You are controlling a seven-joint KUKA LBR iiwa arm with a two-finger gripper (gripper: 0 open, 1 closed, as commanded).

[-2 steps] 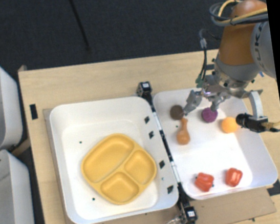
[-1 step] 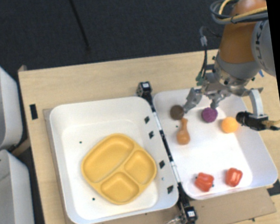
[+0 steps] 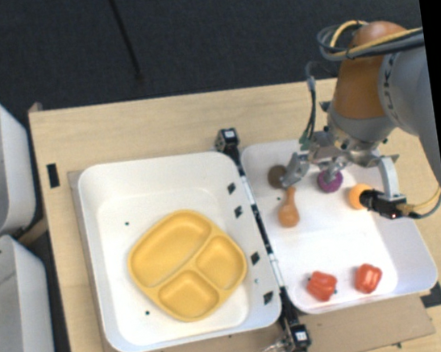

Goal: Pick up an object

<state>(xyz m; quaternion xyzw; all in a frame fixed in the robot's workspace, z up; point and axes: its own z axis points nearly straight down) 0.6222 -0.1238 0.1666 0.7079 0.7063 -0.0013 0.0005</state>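
My gripper (image 3: pixel 314 169) hangs over the far part of the right bin (image 3: pixel 336 236), open, with nothing between its fingers. A small purple object (image 3: pixel 330 182) lies right at the tip of the nearer finger. Just left of the other finger sits a dark brown round piece (image 3: pixel 277 176) with a tan, pear-shaped piece (image 3: pixel 289 212) below it. An orange ball (image 3: pixel 359 195) rests to the right of the purple object, partly behind a black part of the gripper's cabling. Two red objects (image 3: pixel 321 285) (image 3: pixel 368 276) lie near the bin's front wall.
The left bin (image 3: pixel 106 228) holds a yellow divided plate (image 3: pixel 186 264). A black-clipped divider (image 3: pixel 251 207) separates the bins. The arm's grey body and orange band (image 3: pixel 362 86) loom over the right bin's far right corner. White bare floor spans the right bin's middle.
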